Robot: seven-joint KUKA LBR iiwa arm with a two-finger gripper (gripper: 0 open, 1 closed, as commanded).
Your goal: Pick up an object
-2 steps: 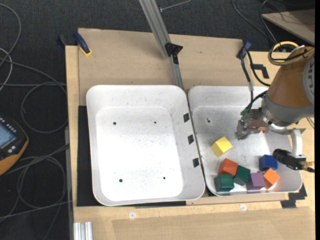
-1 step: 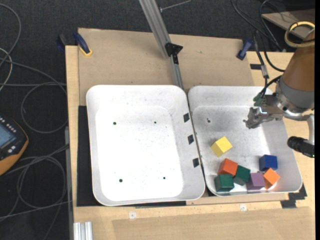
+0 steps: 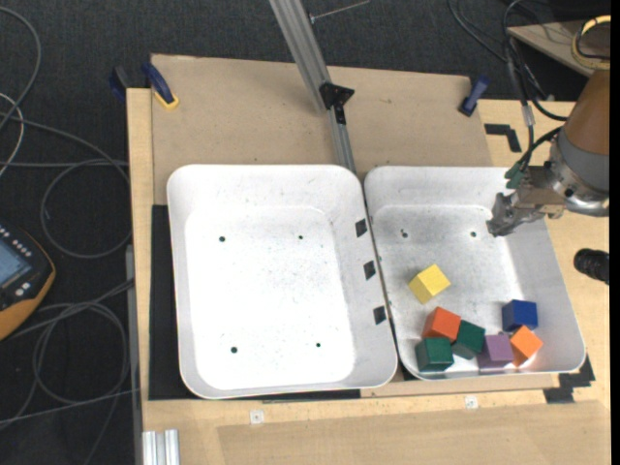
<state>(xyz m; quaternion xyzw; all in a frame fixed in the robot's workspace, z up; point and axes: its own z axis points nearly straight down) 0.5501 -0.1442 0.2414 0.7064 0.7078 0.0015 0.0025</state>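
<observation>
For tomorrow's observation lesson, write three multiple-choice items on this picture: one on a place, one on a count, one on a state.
1. Where do the blocks lie?
A. left bin
B. right bin
C. bare bench

2. How many blocks show?
A. three
B. five
C. seven

3. How does the yellow block lie?
A. apart from the others
B. stacked on the blue block
C. held by the gripper

Answers:
1 B: all sit in the right bin.
2 C: seven show.
3 A: the yellow block lies alone, away from the gripper.
</observation>
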